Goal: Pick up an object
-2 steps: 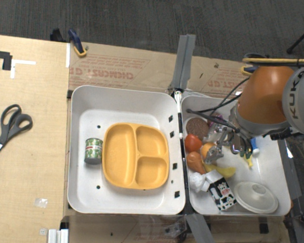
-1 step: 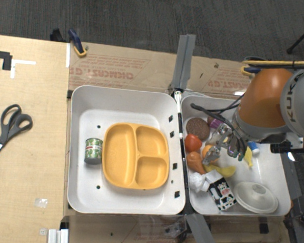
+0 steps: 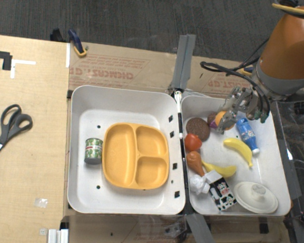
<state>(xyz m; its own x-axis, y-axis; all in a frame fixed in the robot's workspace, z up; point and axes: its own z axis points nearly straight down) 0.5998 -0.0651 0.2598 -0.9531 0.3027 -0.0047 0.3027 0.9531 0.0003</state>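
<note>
**End effector low over the right bin's far corner**

The end effector (image 3: 241,106) sits low in the far part of the right bin (image 3: 276,150), metal parts bunched together, and from this angle it is impossible to tell how far open it is or whether it has hold of anything. Just beside it on the left lies a small purple-and-yellow object (image 3: 217,119); just beside it on the near side lies a blue bottle (image 3: 246,133), tilted and lying flat. Above, the arm (image 3: 293,46) comes in from the right, its orange band broad and rounded, grey wrist angled down and leftward, black cables looping off toward the left.

Working outward across the right bin: one dark brown disc (image 3: 198,127), one red tomato-like ball (image 3: 192,142), one orange-brown drumstick shape (image 3: 195,162), two yellow bananas (image 3: 239,150), the second lying nearer the front, one white lidded bowl (image 3: 256,196), one small black-and-white box (image 3: 222,194) touching a white crumpled item (image 3: 199,185).

Over in the left bin (image 3: 77,191): one yellow divided plate (image 3: 137,156) with three compartments, and one small green can (image 3: 93,151) lying just beside its left edge.

Out on the wooden surface (image 3: 24,186), well apart from both bins, lies one pair of black-handled scissors (image 3: 6,129).
</note>
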